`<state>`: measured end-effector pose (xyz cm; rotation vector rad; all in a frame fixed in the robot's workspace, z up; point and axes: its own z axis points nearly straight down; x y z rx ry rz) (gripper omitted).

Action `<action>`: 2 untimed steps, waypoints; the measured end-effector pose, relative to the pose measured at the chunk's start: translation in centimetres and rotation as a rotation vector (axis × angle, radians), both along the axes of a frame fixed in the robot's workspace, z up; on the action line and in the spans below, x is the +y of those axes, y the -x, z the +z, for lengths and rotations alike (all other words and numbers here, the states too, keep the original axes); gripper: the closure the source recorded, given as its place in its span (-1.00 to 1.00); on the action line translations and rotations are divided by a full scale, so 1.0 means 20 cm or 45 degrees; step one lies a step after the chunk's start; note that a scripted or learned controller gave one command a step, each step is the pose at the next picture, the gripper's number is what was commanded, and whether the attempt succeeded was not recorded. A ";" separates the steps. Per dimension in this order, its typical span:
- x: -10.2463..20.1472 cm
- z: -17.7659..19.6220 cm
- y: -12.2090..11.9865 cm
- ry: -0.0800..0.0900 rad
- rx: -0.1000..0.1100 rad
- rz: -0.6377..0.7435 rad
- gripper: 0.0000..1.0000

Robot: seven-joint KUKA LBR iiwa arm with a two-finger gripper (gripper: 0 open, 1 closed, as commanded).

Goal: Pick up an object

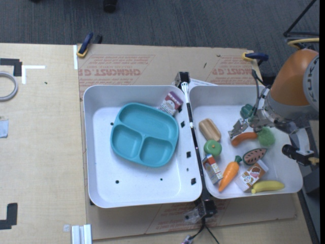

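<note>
I see the arm [297, 80] coming in from the right edge of the tabletop [40, 151], with its gripper [238, 132] low inside the right bin [284, 184]. The gripper is over the left end of an orange carrot-like toy [246, 136] that lies near the middle of this bin. I cannot tell if the gripper is spread or pressed together, and I cannot tell if it pinches the toy.

Around it in the right bin I see a green leafy toy [266, 136] just beside the orange one, a teal piece [247, 110] near the back, a bread roll [209, 129] toward the left wall, and a green apple [213, 147] below the roll. Near the front wall lie a second carrot [229, 173], a small can [211, 168], a small carton [251, 177], a banana [267, 186] and a dark slice [254, 155].

In the left bin [101, 187] a teal divided plate [145, 134] lies in the middle, and a small packet [171, 103] sits at the back right corner.
</note>
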<state>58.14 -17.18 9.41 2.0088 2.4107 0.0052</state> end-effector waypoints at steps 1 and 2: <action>-0.01 0.05 0.00 0.001 -0.001 -0.004 1.00; -0.01 0.05 0.00 0.002 0.000 -0.003 -1.00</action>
